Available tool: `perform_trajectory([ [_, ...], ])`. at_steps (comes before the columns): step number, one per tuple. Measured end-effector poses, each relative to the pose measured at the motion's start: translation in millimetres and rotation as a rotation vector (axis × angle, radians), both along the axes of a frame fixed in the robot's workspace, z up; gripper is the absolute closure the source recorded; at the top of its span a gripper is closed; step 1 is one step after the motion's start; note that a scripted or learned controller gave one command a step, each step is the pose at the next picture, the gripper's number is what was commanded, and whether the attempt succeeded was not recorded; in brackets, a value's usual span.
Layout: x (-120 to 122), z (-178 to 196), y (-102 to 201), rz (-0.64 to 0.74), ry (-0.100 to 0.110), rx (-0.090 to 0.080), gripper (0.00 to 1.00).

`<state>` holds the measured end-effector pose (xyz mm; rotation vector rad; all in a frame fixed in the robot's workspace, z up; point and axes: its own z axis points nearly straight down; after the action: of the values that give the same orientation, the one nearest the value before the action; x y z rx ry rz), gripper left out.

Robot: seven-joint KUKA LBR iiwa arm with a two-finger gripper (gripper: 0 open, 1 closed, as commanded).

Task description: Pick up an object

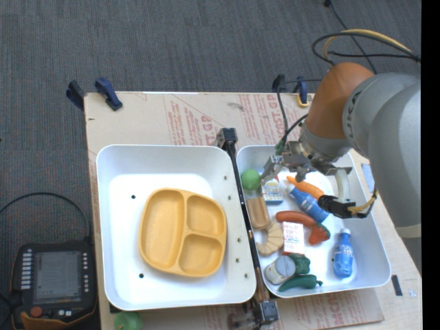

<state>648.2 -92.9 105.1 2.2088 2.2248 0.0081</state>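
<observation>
Jaws (300,162) are seen low over the back of the right bin (371,270), partly hidden under the orange wrist; whether they are apart or together cannot be told, and nothing is seen clamped between them. Directly below and beside them a carrot (306,185) and a blue bottle (309,205) are lying; contact cannot be confirmed. A green ball (251,179) is sat at the bin's left wall. Further forward, a sausage (297,218), a small blue bottle (342,253), a tin can (278,270) and a green pepper (300,282) are found. A yellow divided plate (183,232) is held in the left bin (117,163). Both bins are carried on the desk (172,119).
</observation>
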Motion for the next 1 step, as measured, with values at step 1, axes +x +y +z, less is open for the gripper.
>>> perform_trajectory([
  [1, -0.2, -7.8, 3.2, -0.008, -0.005, -0.011, 0.0],
])
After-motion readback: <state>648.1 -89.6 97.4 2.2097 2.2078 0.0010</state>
